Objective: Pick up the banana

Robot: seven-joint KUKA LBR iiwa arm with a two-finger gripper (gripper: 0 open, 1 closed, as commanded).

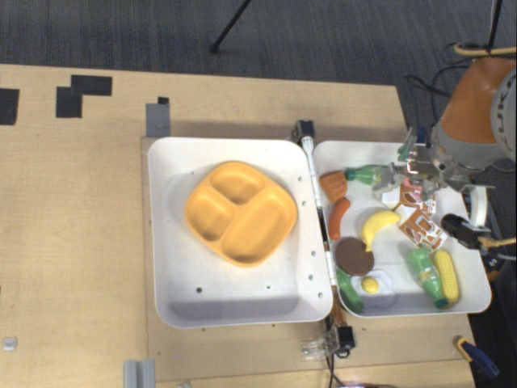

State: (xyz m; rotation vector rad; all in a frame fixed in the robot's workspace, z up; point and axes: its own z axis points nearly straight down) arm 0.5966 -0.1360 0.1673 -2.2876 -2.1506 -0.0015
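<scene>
The yellow banana (378, 226) lies curved in the middle of the right bin (477, 301), between a red sausage (339, 213) and a brown-and-white packet (421, 225). My gripper (410, 173) hangs over the back of that bin, up and to the right of the banana and apart from it. The grey wrist with its orange band (477, 107) rises behind it at the right edge. Nothing from the bin is visibly lifted.
The right bin also holds a green bottle (367, 174), an orange wedge (333, 185), a brown disc (354, 255), a fried egg (372, 284), a corn cob (446, 275) and a second green bottle (422, 268). A yellow divided plate (241, 212) sits in the left bin (174, 297).
</scene>
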